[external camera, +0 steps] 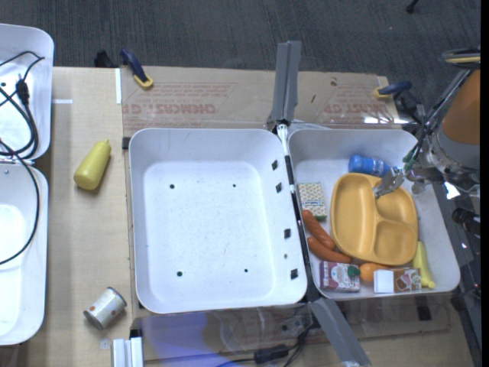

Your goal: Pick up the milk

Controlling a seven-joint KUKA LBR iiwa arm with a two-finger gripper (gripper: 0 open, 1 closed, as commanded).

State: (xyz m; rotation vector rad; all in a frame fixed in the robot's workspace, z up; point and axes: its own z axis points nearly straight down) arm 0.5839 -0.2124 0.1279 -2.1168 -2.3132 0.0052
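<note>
The camera view looks down on two white bins side by side on the table: the left bin (206,220) holds nothing that can be seen, and the right bin (439,228) is crowded. The tool (391,182) hangs at the upper rim of the yellow divided plate (374,220), just below a blue object (368,164); whether it is released or clenched cannot be told, and nothing is seen between its tips. The milk is most likely the small carton (311,199) standing just left of the plate, near the bin's left wall, though its label is too small to read; a red and white packet (338,276) and another small box (405,280) lie along the front wall, so the choice is a judgement. To do the step well, the arm would need to cross over the plate, centre above the carton, and close across its narrower faces, keeping clear of the sausages (321,234) below it. On the cardboard behind the bins, mirrored red print seems to read "CHEMCOZ".
</note>
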